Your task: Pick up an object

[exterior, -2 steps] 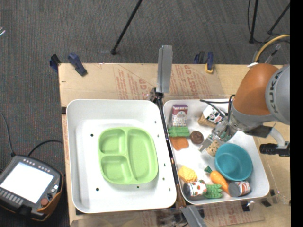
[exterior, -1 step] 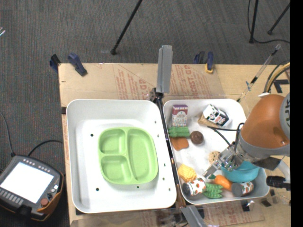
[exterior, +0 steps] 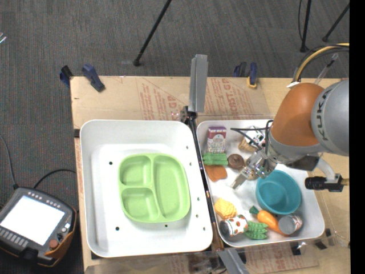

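Teal plastic bowl (exterior: 278,192) sits in right white bin (exterior: 315,224), just beside gripper (exterior: 242,179) — fingers look slightly parted and empty, though small in view. Light, stiff, slick — probably best pinched at the thin rim.

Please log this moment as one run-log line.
arm: over right white bin | two-finger gripper: above bin floor, beside teal plastic bowl | held: nothing seen | left bin: green divided tray

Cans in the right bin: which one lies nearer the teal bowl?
The silver can, right below the teal bowl; the red-labelled can sits further left, by the corn.
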Robot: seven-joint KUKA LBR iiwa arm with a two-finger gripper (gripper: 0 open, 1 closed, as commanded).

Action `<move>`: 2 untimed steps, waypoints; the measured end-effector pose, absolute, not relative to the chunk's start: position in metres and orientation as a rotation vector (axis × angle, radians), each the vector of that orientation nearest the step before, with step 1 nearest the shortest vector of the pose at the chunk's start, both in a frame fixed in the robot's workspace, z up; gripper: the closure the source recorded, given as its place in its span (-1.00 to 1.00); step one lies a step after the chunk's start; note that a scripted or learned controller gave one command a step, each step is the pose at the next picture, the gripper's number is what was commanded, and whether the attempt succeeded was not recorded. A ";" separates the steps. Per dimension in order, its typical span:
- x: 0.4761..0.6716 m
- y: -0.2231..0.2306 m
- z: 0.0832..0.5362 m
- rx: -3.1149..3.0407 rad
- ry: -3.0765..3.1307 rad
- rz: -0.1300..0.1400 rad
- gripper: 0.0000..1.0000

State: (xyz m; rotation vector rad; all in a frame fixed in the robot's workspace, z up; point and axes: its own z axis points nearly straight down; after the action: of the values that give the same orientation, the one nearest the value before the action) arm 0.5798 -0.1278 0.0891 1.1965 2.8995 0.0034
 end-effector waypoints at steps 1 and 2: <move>0.635 -0.100 0.089 1.038 2.960 0.003 -1.00; 0.607 -0.086 0.089 1.145 2.922 0.002 -1.00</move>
State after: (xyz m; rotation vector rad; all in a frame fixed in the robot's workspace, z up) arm 0.6071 -0.0864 0.0895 1.1448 2.9224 0.0017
